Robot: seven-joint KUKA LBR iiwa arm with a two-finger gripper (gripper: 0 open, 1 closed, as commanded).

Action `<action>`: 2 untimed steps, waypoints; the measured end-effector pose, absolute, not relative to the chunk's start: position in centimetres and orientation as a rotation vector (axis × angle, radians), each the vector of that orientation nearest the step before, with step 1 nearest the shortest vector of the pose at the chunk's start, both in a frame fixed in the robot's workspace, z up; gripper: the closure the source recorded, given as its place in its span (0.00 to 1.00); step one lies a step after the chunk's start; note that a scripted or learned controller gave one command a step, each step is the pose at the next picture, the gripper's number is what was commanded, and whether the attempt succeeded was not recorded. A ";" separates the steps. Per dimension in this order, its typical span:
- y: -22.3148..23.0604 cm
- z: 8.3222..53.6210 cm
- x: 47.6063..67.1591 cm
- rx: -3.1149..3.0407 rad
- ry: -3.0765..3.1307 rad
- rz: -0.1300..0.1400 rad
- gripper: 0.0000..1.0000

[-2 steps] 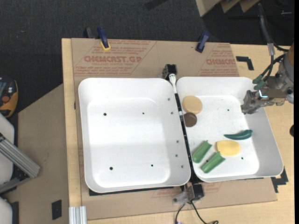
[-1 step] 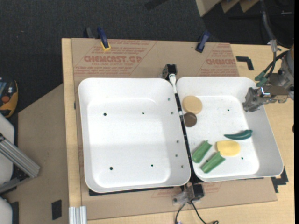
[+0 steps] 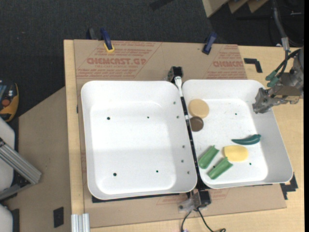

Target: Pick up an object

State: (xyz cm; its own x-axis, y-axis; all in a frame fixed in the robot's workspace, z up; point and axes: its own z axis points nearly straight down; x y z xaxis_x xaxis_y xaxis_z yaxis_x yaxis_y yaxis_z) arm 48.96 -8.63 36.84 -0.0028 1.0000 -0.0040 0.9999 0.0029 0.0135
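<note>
Gripper (image 3: pixel 263 103) over right bin's (image 3: pixel 270 175) far right rim, can't tell its grip, yellow piece (image 3: pixel 236 153), green blocks (image 3: pixel 214 162) below it.

Grey metal gripper (image 3: pixel 264 103) on a boxy tan-grey wrist block, green and dark cables looped above it, finger detail probably too blurred to read.
</note>
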 end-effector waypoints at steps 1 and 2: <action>-8.6 37.9 49.0 2.206 2.215 0.013 1.00; -2.1 42.1 48.0 2.213 2.224 0.007 1.00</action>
State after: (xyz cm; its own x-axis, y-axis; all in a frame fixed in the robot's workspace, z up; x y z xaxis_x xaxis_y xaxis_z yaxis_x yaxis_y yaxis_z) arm 47.97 -2.07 42.08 -0.0050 1.0000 0.0001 1.0000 0.0050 0.0061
